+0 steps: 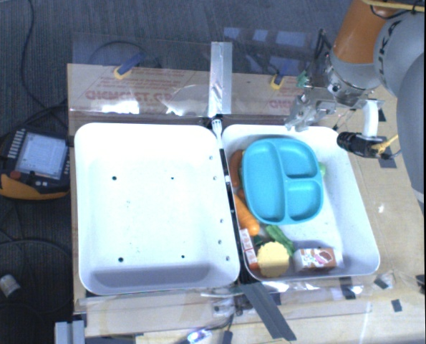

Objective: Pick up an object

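Note:
The right bin (356, 213) holds a blue divided plate (281, 180) tilted across its far half. Along the bin's left wall lies an orange carrot-like piece (247, 217). Near the front sit a green item (278, 236), a yellow block (272, 258) and a small red-brown carton (314, 259). A green scrap (321, 169) peeks out from the plate's right edge. My gripper (306, 115) hangs over the far rim of the right bin, just beyond the plate's far edge, with nothing seen in it.
The left bin (148, 206) lies beside the right one, and a metal divider post (220, 77) stands behind them. A handheld pendant (34, 163) with cables lies on the floor at far left. The arm's grey body (413, 84) occupies the upper right.

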{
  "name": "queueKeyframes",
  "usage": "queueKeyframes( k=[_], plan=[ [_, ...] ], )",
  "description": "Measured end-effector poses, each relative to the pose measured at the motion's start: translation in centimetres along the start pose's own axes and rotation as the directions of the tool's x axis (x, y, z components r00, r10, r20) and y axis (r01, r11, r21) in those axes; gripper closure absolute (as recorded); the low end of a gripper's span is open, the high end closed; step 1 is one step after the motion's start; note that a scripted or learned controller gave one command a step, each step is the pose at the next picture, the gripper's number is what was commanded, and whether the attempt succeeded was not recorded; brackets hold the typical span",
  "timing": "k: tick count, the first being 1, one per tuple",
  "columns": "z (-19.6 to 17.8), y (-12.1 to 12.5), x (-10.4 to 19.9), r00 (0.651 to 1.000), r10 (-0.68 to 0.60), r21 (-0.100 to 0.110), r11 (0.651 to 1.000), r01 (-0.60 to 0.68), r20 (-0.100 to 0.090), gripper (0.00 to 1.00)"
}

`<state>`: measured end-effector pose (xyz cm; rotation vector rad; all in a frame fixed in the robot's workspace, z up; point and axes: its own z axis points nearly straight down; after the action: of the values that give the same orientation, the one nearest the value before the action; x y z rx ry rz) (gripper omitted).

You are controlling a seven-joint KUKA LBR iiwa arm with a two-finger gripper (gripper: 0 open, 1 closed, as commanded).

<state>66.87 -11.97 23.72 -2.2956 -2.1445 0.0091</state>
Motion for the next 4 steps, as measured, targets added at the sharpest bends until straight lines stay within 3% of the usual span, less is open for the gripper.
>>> queueKeyframes(
  k=[1,2,3,4],
  plan=[
    [0.8,0.4,-6.2,0.976,0.216,0.001,0.976,-0.216,0.000,1.00],
    [2.0,0.6,-8.0,0.932,0.362,0.002,0.932,-0.362,-0.001,1.00],
    [3.5,-3.5,-9.3,0.836,0.549,0.005,0.836,-0.549,-0.002,1.00],
    [7.0,-9.1,-8.7,0.683,0.731,0.008,0.683,-0.731,-0.002,1.00]
  ],
)
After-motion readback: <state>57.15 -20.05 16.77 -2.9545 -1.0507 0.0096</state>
